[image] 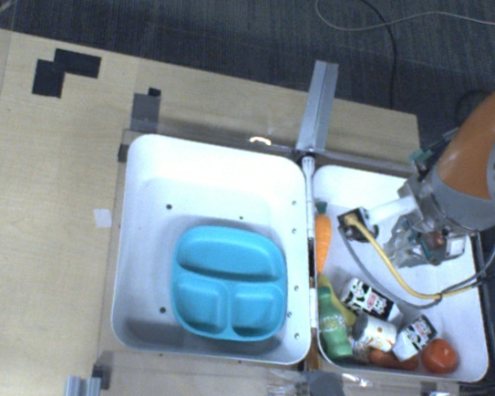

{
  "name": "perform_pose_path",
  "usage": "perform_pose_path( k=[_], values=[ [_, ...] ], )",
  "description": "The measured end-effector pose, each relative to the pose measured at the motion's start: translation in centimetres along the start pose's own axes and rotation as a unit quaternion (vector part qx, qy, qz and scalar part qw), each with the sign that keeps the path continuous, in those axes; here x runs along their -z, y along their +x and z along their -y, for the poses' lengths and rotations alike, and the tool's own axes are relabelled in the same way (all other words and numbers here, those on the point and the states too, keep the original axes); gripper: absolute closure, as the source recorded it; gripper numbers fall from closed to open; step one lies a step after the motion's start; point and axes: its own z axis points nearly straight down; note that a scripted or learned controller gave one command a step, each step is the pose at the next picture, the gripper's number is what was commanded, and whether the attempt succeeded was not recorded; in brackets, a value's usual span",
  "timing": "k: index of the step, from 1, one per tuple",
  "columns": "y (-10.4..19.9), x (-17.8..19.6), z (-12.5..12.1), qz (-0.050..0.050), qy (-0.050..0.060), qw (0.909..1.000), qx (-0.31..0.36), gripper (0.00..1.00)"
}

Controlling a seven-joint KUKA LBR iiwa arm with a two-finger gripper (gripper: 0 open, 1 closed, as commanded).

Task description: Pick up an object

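While nothing shows as lifted clear of the bins, the pick looks barely begun, as far as I can judge. Along the near edge of the right bin (479, 365) lies a crowded row of candidates: a green bottle (332, 320) by the near left corner, a white cup (378, 334) just beside it, a small black-and-white carton (418, 331) and a red tomato-like ball (439, 356) toward the near right corner. A second black-and-white carton (368, 299) sits just behind them, and an orange carrot (321, 238) lies along the bin's left wall. Farther back, above the middle of that bin, hangs the gripper (416, 243); whether it is spread or clenched I cannot tell, since wrist hardware and a yellow cable (384, 268) blur together there, and I see nothing plainly caught in it. The left bin (154, 178) carries a blue divided tray (230, 282) toward its near edge, well apart from the arm (483, 163). What remains, in my judgement, is nearly everything: settling on one item, descending, closing and raising it.
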Motion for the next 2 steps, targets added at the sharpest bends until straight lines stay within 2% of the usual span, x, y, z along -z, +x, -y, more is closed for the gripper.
perform_pose_path(
  k=[1,2],
  values=[
    [0.8,12.3,-6.6,-0.002,-0.002,0.9896,0.144,1.0],
    [3.3,5.6,0.7,-0.001,0.0,0.9979,-0.065,1.0]
  ],
)
